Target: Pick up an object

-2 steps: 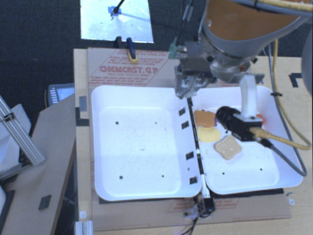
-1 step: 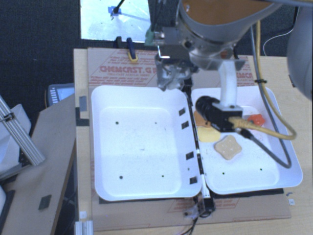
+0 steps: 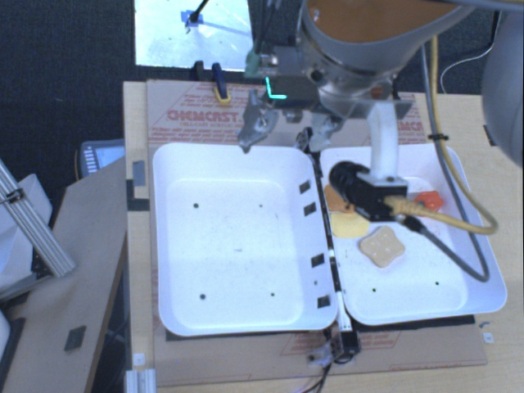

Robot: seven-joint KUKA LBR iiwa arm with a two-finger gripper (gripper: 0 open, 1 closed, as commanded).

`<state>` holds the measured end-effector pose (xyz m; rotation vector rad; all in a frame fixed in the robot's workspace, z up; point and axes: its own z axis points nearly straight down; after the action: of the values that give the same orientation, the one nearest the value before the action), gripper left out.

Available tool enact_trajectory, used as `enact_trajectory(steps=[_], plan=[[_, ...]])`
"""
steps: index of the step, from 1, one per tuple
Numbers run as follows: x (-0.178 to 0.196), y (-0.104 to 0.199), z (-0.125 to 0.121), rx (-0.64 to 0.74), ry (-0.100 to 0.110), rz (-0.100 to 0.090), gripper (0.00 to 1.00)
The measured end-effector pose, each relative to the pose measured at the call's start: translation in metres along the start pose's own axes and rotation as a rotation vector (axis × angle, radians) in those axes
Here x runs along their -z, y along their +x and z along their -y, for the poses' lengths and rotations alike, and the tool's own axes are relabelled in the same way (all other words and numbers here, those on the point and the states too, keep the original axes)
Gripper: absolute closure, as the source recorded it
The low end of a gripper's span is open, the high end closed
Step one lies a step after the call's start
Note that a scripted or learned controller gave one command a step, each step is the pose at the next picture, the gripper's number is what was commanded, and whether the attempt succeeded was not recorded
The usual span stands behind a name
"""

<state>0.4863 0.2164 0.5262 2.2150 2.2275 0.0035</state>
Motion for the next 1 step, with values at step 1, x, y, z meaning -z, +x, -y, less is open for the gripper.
enact_trajectory(steps=[1], plan=[[0.0114,0.0003,-0.0002,0.006,-0.002,-0.002,1.0]])
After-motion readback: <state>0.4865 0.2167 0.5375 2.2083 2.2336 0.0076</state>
